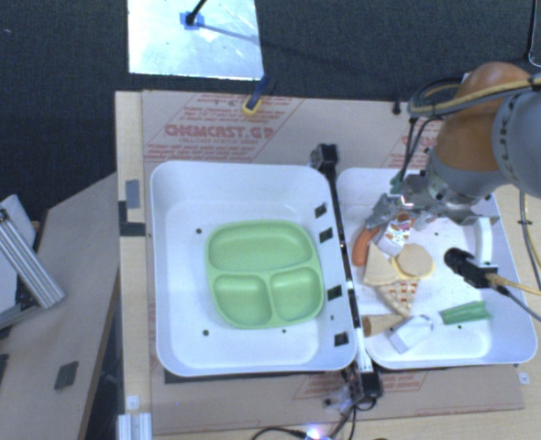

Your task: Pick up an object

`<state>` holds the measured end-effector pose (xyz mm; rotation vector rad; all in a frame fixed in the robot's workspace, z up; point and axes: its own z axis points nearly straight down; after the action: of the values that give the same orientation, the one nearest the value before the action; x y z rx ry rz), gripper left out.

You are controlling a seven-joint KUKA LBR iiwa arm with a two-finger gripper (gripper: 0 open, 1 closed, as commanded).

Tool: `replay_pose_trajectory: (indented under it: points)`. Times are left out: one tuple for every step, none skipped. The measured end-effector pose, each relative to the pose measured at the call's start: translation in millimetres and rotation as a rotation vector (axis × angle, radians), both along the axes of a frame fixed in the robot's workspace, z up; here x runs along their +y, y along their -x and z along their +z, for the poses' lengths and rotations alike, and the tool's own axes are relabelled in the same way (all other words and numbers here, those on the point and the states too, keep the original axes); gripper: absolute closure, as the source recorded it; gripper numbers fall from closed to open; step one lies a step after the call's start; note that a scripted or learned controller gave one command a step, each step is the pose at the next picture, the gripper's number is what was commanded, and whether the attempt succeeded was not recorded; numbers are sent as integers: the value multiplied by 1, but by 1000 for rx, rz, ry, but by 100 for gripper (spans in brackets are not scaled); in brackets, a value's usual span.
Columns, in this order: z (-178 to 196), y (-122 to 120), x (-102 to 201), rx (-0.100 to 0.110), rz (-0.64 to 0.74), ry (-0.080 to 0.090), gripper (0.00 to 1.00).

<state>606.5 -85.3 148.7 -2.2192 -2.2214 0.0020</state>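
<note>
Over the right bin [507,342], the gripper [391,214] hangs low above a red-and-white packet [396,237], just beside an orange sausage [365,243]. Its opening cannot be told. Judged step: approach. Next: descend centred on the packet, then close.

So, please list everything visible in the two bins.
left bin: 1, white, bench's left
right bin: 1, white, beside it
divided tray: 1, green, left bin
long piece: 1, orange, right bin, left wall
round piece: 1, tan, right bin's middle
packet: 1, red and white, above round piece
wedge: 1, tan, below round piece
cone: 1, tan, right bin's front
stick: 1, green, right bin's front right
gripper: 1, grey, over right bin's far part
arm: 1, grey and orange, from right
</note>
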Motion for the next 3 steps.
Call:
replay_pose_trajectory:
  points:
    - [-36,-10,-4,-21,0,3,0]
    - [-39,-12,-4,-27,0,5,0]
    - [-26,-14,-7,-36,0,13,100]
